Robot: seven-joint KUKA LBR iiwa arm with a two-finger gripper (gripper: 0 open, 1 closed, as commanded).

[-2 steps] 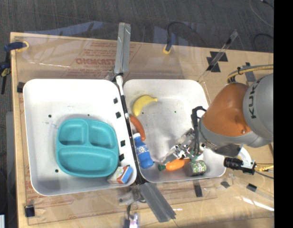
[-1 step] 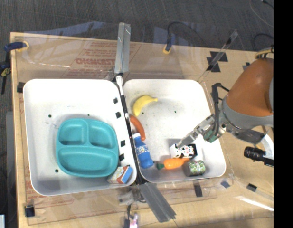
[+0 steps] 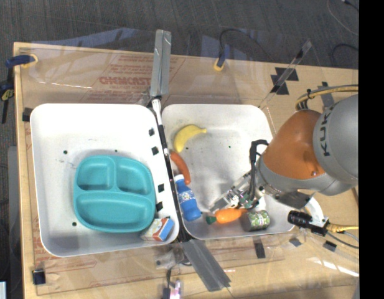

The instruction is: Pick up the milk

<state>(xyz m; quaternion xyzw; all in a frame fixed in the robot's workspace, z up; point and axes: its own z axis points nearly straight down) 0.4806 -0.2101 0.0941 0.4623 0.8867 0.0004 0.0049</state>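
The milk (image 3: 159,230) is a small white carton with red and blue print. It lies in the front right corner of the left bin (image 3: 51,167), just below a teal divided plate (image 3: 114,192). My gripper (image 3: 239,197) hangs low in the right bin (image 3: 229,120), near its front, far to the right of the milk. It sits just above an orange carrot (image 3: 229,216) and beside a green can (image 3: 258,220). Nothing shows as held.
The right bin also holds a yellow banana (image 3: 187,136), a red-orange sausage (image 3: 180,167) and a blue bottle (image 3: 188,199) along its left wall. The arm's orange band (image 3: 291,151) overhangs that bin's right side. A divider rail (image 3: 159,136) separates the bins.
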